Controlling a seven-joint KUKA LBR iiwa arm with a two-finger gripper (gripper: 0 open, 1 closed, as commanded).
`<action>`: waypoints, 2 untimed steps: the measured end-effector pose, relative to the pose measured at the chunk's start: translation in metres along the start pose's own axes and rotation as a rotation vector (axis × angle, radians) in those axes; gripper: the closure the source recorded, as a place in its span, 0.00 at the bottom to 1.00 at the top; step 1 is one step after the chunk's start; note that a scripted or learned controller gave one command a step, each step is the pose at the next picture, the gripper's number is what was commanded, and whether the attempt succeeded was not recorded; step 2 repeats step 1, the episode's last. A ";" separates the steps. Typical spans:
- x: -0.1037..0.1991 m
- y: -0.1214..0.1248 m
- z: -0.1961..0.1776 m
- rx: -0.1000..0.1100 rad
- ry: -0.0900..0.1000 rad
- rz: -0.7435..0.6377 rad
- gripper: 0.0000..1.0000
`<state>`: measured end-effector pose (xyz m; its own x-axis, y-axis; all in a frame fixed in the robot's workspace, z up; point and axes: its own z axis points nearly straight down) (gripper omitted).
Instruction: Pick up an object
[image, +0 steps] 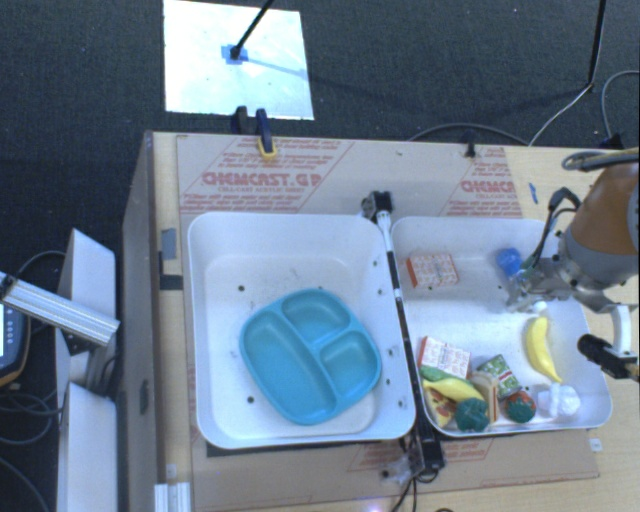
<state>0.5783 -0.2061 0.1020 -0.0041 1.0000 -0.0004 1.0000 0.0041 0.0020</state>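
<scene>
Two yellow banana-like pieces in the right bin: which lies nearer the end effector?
The banana lying alone just below the end effector; the other yellow piece sits in the bottom-edge pile.

Single fixed camera above the bench (300, 165), angled downward, taking in both white bins (215, 300); arm (605, 225) enters from frame right.

Blue divided tray (311, 355); white bins (215, 330); yellow banana (541, 347); red-patterned white box (432, 269); blue ball (510, 262).

Blue divided plate (311, 355) in left bin (215, 300) (lying flat, seemingly).
</scene>
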 end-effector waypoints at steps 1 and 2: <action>0.000 -0.013 0.002 0.001 -0.001 0.002 1.00; 0.000 -0.013 0.002 0.001 -0.001 0.002 1.00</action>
